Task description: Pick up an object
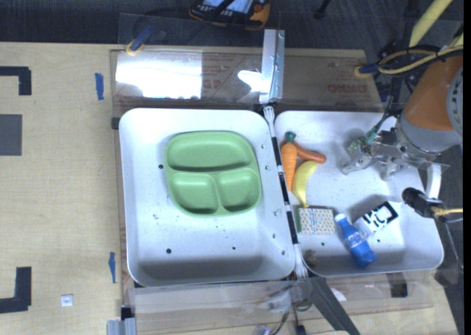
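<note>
Over in your right bin point(419, 249), the carrot point(292, 158), banana point(305, 180), blue bottle point(355, 238) and sponge point(316, 220) all lie untouched, while the gripper point(360, 151) hangs above the back of it, and honestly can't tell its grip.

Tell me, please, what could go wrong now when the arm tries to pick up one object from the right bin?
1. The orange plastic carrot and the yellow plastic banana touch each other against the divider, so the two-finger gripper may take both or slip.
2. The speckled square sponge lies flat beside the right white bin's left wall, which may block one finger.
3. The blue plastic bottle lies on its side and may roll.
</note>
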Motion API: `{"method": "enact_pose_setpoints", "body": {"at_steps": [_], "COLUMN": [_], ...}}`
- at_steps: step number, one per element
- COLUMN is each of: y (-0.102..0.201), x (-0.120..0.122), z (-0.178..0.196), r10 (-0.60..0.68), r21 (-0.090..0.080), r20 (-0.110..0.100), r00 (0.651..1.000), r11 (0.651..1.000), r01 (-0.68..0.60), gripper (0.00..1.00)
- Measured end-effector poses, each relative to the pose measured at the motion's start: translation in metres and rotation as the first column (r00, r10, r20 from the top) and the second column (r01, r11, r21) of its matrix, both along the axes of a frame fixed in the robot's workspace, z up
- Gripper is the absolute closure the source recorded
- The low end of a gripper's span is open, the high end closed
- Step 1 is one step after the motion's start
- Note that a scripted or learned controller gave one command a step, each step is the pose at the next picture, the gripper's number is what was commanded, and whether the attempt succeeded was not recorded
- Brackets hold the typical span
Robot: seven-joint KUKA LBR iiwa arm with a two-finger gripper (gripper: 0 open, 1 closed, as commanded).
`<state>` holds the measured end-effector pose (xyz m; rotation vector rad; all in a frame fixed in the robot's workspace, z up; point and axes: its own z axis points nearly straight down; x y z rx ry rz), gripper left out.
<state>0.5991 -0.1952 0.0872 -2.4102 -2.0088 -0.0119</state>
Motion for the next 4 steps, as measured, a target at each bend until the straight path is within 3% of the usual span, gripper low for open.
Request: {"method": "enact_pose_setpoints", "body": {"at_steps": [1, 2, 3, 4], "y": [0.008, -0.003, -0.008, 0.062], "x": [-0.034, 0.032, 0.032, 0.034], "z": [-0.001, 0.001, 0.012, 0.058], "r10": [-0.168, -0.089, -0.092, -0.211], "r21": [-0.005, 0.007, -0.002, -0.008], "r20": [-0.001, 0.002, 0.005, -0.002], "r00": [0.986, 0.996, 0.996, 0.978], "r11": [0.986, 0.996, 0.996, 0.977], "r01": [0.168, 0.089, 0.092, 0.211], "gripper": [0.0, 0.0, 1.0, 1.0]}}
